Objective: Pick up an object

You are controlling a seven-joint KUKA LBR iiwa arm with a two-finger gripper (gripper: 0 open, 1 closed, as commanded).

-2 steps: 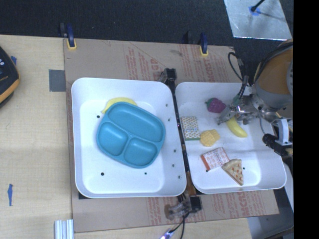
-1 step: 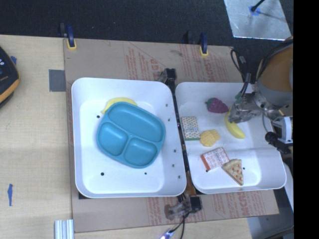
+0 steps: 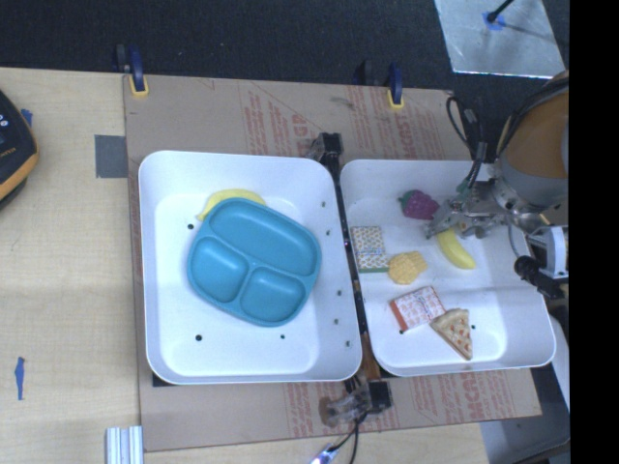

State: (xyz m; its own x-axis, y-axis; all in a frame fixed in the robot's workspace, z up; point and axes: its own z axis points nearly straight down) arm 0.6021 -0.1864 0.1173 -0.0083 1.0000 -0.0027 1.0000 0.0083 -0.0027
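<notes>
Care matters most on this step, as I judge it: I want the gripper (image 3: pixel 468 222) lined up over one piece alone before it closes, so the neighbours do not get nudged or pinched along with it. From my seat I read the target as the banana (image 3: pixel 456 249), since it lies closest to the tool.

I take the banana as my landmark. It lies in the right bin (image 3: pixel 522 341), tilted, with its upper end just beside the metal of the gripper, which sits a little above and to the right of it. I cannot tell from this slanted view whether the fingers are wide or narrow, nor whether they touch the fruit; nothing is visibly held between them.

Left and above the banana lies a purple grape bunch (image 3: pixel 418 204), near the gripper's other side. Left and slightly below the banana sits a round yellow cookie (image 3: pixel 406 267), and further left a small checked card (image 3: pixel 368 246). Below the banana lie a red-printed packet (image 3: pixel 418 308) and a pizza slice (image 3: pixel 454 332). Far left of the banana, in the left bin (image 3: pixel 164 259), rests a blue divided plate (image 3: pixel 253 263).

A straight, slow descent centred on the banana's middle seems the safest approach to me.
</notes>
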